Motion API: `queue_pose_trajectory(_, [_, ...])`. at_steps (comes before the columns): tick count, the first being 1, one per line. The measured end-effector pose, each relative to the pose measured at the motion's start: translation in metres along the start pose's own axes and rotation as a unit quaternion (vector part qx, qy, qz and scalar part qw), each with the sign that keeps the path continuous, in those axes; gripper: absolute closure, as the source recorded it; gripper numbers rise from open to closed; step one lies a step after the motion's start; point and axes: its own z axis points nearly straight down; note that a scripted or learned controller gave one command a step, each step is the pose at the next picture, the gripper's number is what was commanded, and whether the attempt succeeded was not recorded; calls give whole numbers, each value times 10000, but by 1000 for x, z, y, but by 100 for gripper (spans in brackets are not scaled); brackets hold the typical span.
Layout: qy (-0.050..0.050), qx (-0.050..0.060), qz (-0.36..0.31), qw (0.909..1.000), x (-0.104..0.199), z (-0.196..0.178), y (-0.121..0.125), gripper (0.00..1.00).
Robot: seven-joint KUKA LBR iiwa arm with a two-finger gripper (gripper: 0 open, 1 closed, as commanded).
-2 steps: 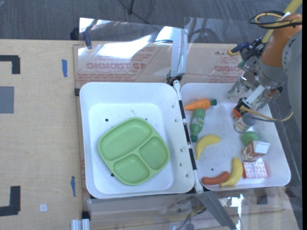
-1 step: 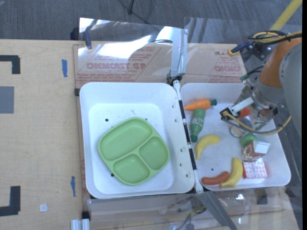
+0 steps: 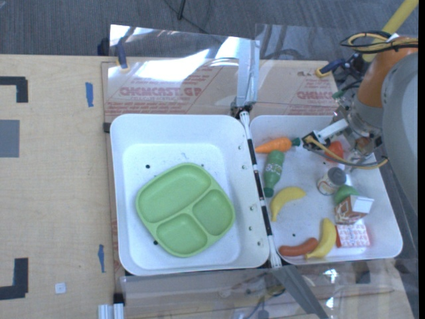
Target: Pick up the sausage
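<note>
Nearest us, the sausage [image 3: 298, 248] lies at the right bin's [image 3: 392, 234] front edge, touching a banana [image 3: 325, 238]. Our claw [image 3: 345, 148] hovers well apart; its state we cannot tell. Sausage looks light, smooth; grip mid-length.

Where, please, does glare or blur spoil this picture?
In the camera view, glare whitens the clear sheet behind the bins; the sausage in the right bin is evenly lit and fairly sharp; the hand is cluttered and hard to read.
</note>
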Motion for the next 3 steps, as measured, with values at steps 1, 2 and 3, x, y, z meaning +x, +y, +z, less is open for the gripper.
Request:
queue_pose_trajectory(1, [4,-7,690,9976,10,-20,-8,0])
queue_pose_trajectory(2, [-7,14,638,9980,3,-15,-56,0])
queue_pose_trajectory(3, [-9,18,1440,9896,-27,-18,-115,0])
